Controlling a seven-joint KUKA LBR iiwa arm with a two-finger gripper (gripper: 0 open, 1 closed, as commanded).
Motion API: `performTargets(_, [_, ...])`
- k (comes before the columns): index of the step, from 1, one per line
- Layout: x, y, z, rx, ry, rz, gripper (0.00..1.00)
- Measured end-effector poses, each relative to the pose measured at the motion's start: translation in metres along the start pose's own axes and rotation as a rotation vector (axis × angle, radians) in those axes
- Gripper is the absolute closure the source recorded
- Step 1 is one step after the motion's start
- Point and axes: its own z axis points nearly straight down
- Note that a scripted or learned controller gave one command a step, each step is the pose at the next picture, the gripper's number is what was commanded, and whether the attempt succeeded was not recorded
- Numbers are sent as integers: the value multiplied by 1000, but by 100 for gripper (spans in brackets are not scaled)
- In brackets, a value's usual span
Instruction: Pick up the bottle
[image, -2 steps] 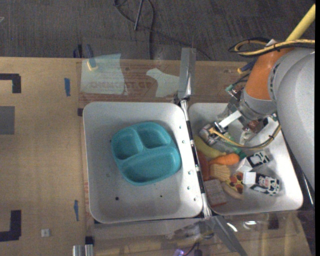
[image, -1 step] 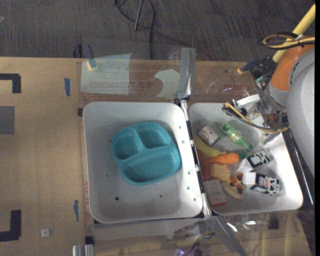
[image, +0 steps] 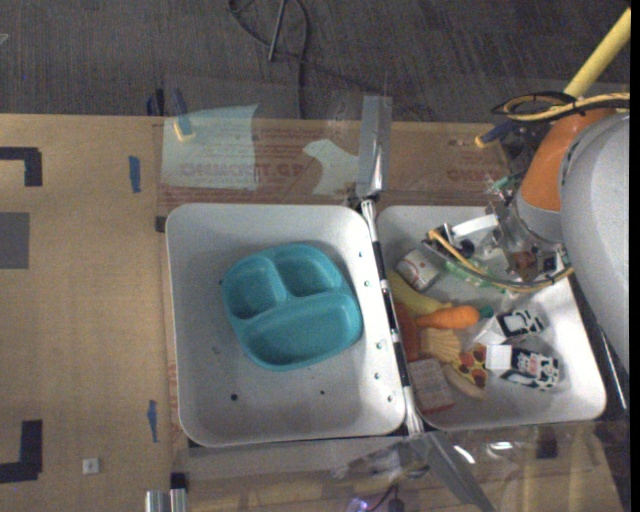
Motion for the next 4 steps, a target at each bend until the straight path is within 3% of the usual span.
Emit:
performTargets(1, [-6, 58, -6, 15, -6, 52, 0])
performTargets(3, [-22, 50, -18, 7, -10, 60, 0])
performTargets(4, [-14, 62, -57, 4, -6, 36, 0])
